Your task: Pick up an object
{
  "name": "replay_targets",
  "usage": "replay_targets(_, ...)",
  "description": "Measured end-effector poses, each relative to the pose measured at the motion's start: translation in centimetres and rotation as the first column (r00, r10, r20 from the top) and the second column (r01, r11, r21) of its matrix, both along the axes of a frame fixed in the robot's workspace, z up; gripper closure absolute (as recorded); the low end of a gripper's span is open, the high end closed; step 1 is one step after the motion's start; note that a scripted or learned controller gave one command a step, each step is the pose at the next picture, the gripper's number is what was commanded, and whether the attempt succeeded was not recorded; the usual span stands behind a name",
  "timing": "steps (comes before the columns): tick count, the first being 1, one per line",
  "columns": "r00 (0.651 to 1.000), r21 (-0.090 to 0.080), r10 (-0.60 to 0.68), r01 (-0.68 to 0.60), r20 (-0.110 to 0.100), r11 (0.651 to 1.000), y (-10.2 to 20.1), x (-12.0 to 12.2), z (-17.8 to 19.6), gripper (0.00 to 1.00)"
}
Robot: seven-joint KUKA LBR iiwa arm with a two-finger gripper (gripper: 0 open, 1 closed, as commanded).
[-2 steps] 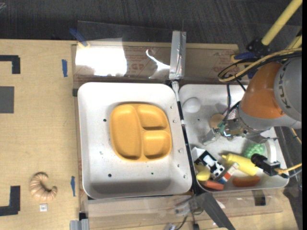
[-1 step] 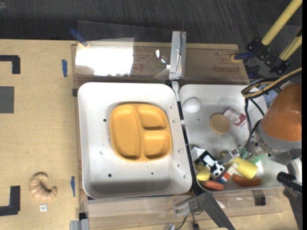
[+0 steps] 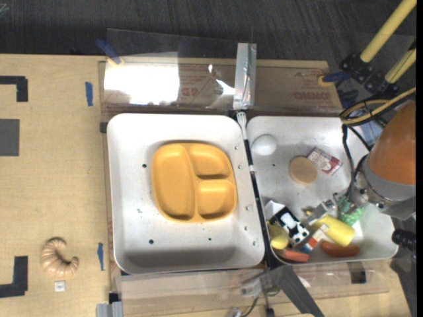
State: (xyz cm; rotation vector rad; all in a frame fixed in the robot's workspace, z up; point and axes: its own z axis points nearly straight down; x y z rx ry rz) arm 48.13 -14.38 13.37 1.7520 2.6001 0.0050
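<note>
Clutter in the right bin (image 3: 370,259) risks a missed grasp: the tool (image 3: 345,207), aperture impossible to tell, sits by green toy (image 3: 350,213) and yellow toy (image 3: 338,230).

Both bins are white: the left bin (image 3: 125,177) holds a mustard-yellow divided plate (image 3: 193,180). The right bin (image 3: 284,127) holds a white ball (image 3: 264,144), a tan disc (image 3: 304,170), a yellow block (image 3: 338,230), a black-and-white spotted toy (image 3: 293,226) and a red-orange piece (image 3: 340,248). The arm's band (image 3: 400,152) is orange. On the pale wooden bench (image 3: 46,177) lies a pinkish-tan curled toy (image 3: 59,256).
</note>
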Motion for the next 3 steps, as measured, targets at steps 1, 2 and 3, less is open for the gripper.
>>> replay_targets(1,0.951,0.003,-0.309,0.309,-0.003,0.951,0.5,0.3,-4.7,0.0)
replay_targets(2,0.951,0.002,-0.31,0.31,0.007,0.951,0.4,0.6,-3.5,1.0)
replay_targets(3,0.891,0.006,-0.454,0.454,-0.001,0.891,7.3,11.2,5.4,1.0)
